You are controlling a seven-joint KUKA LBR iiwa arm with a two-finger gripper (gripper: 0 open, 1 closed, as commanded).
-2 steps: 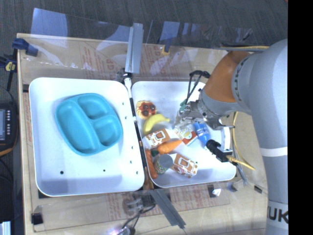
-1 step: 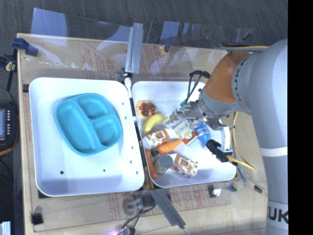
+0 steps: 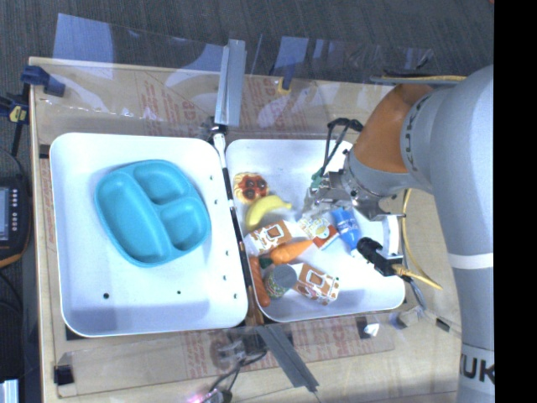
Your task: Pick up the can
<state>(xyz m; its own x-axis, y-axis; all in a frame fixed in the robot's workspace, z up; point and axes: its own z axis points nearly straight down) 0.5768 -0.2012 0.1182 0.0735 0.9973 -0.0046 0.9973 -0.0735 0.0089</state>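
**Two white bins seen from above.** The left bin [image 3: 75, 300] carries a blue three-compartment plate [image 3: 151, 211] near its centre. The right bin [image 3: 281, 154] carries the clutter. The can [image 3: 344, 223], blue, lies slanted near the bin's middle, on the side toward the right edge. Its lower end is just beside a white-and-orange carton [image 3: 317, 230]. The gripper [image 3: 322, 195] hangs low over this bin, just beside the can on the side toward the far left corner. Whether it is open or closed, or grips anything, cannot be told. Along the left edge lie a red-and-yellow round item [image 3: 250, 186], a banana [image 3: 267, 209], a second carton [image 3: 270, 237] and a carrot [image 3: 290, 251]. A grey-green ball [image 3: 281, 277] and a third carton [image 3: 318, 284] lie near the near edge. Print on the can and cartons is too small to read. The arm [image 3: 457, 166], grey with an orange band, shows the letters "KU" [image 3: 474, 371] low on its casing.
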